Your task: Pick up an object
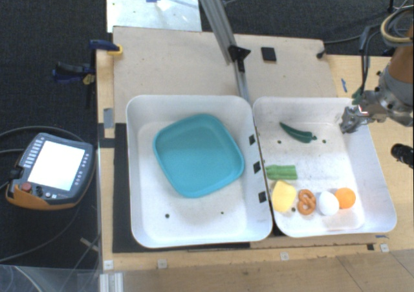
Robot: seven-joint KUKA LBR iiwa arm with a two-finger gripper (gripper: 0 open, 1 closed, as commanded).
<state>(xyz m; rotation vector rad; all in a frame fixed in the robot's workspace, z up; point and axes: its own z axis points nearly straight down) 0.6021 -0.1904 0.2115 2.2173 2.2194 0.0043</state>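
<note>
The claw [350,121] hangs at the 3 o'clock edge of the view, over the upper right rim of the right bin [372,155]. It is too small and blurred to tell how wide it stands, and nothing shows in its grip.

Nearest to it, toward 9 o'clock, a dark green pepper [297,132] lies alone on the bin floor, its long axis running from 10 o'clock to 4 o'clock, the stem end toward 4. It is near the claw but apart from it.

Toward 7 o'clock from the pepper lies a light green block [281,171], long axis 9 to 3. Along the 6 o'clock wall sit a yellow piece [283,196], a brown pretzel [306,202], a white egg [328,203] and an orange ball [345,197], close together in a row.

The left bin [145,219] holds a blue plate [198,154] lying flat. Both bins rest on the surface [174,57]. A handheld controller [48,169] lies on the dark floor at 9 o'clock.
</note>
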